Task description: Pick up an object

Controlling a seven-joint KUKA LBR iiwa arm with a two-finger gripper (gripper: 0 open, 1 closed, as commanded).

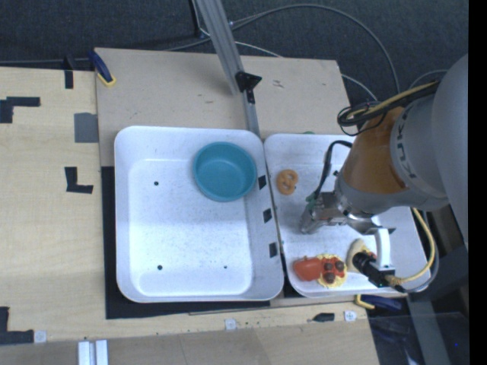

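My gripper [310,220] hangs low over the middle of the right bin [304,147], under the arm's orange band. A small orange round toy [286,181] lies in that bin's upper left, up and left of the gripper. A red and yellow toy [320,269] with dark spots rests near the bin's front edge, below the gripper. In the left bin [152,242] a blue bowl [224,170] sits upright at the upper right. I see nothing between the gripper's fingers.
A metal pole [228,48] slants down from the top to the divider between the bins. Black cables [365,112] loop beside the arm. The wrist's white and black fitting [373,261] overhangs the right bin's front right corner.
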